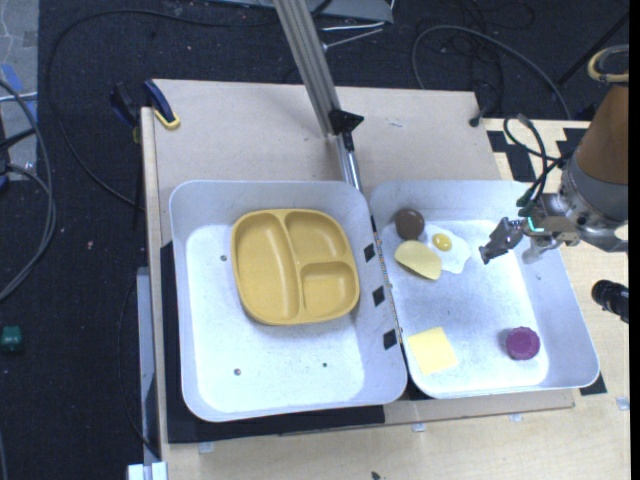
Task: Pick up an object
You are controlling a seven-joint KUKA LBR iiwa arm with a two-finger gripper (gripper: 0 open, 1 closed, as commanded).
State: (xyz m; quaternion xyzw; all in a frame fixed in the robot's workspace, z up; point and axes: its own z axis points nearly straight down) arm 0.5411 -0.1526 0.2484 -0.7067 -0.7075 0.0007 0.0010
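Five small objects lie in the right bin [560, 298], the fried egg toy [449, 249] nearest the gripper [503, 243], which hovers with nothing visibly held, grip state unclear, so approach remains: descend, then close.

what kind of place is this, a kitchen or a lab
Most likely a robotics lab, not a kitchen: a robot arm reaches over two white bins on a bench, the food looks like toys, and cables trail across the dark floor.
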